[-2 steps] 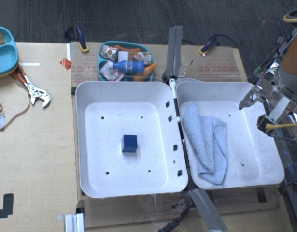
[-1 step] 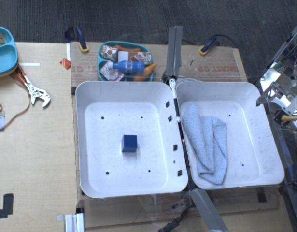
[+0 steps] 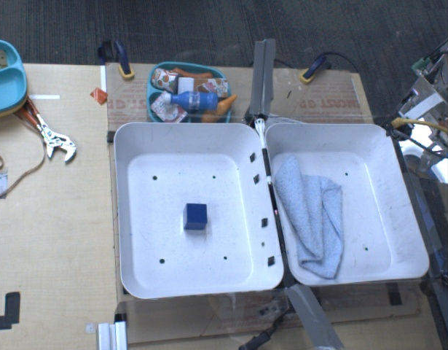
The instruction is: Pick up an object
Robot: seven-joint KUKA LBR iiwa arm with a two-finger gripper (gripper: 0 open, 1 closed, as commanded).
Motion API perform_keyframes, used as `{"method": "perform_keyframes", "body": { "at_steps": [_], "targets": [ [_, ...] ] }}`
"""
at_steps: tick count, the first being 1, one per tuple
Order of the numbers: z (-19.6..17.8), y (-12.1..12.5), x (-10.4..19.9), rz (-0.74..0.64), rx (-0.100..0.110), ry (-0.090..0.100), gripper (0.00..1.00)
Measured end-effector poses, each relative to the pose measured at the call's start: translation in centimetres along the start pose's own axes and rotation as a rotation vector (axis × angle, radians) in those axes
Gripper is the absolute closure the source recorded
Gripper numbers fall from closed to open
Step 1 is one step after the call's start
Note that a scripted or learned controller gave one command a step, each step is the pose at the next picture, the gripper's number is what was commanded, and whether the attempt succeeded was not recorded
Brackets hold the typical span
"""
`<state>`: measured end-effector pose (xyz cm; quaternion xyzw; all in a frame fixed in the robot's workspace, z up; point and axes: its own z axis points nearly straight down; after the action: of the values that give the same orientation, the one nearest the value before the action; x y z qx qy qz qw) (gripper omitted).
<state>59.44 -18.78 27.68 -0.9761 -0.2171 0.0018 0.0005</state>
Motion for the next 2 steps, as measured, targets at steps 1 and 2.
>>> {"method": "perform_keyframes", "body": {
  "at_steps": [1,2],
  "targets": [
    [10.9,-7.5,4.8,0.123,0.001,-0.002,0.00],
    [14.7,-7.1,5.4,0.232,0.000,-0.001,0.00]
  ]
}}
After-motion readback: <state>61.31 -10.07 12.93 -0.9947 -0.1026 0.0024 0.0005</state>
